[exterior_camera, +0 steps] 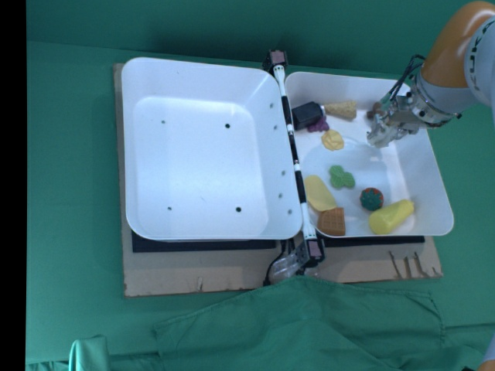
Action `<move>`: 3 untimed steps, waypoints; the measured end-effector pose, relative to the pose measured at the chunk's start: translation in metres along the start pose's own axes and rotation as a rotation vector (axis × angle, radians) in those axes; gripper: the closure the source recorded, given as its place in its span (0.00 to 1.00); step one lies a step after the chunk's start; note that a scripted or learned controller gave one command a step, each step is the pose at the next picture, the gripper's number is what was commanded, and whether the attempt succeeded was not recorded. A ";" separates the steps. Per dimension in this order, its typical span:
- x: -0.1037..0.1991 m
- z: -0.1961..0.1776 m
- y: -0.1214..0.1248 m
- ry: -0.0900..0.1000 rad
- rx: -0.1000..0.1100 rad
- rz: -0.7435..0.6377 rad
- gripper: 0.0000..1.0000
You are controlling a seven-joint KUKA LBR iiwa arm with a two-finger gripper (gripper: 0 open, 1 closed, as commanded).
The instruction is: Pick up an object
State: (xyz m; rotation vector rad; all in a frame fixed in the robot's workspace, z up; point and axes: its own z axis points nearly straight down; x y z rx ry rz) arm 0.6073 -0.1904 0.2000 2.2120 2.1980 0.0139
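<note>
Scattered in the right bin (427, 184), small toy pieces, all loose on the white floor. Nearest the gripper (382, 135): a yellow blob (332, 140), to its left in the camera view, apart from it. Farther along the far wall, a tan wedge (341, 110), and beside that a black block (307, 114) in the bin's far left corner, with a purple piece (319, 127) touching the block's near side. Toward the middle, a green piece (341, 177). Along the near side, a pale yellow oval (319, 193) against the left wall, a brown waffle square (332, 222) just beside it, a red and green ball (371, 199), and a long yellow piece (390, 216) close to the ball, tilted.

Gripper low over the far right part of the same bin, touching none of the named toys. How wide it stands, and whether it has hold of anything: cannot tell, too small and blurred.

Behind it, the grey arm (433, 99) with its orange band (456, 41), reaching in from the right.

To the left, the left bin (155, 76), rim to rim with the right one, joined by black clamps (277, 58) at the far and near ends. Under both bins, a cardboard sheet (232, 280) on a green cloth (69, 207); along the near edge, rumpled green fabric (309, 323).
</note>
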 end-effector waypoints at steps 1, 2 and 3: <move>0.008 -0.053 0.006 0.006 0.012 -0.004 1.00; 0.012 -0.105 0.002 0.007 0.012 -0.004 1.00; 0.021 -0.160 0.005 0.006 0.010 -0.005 1.00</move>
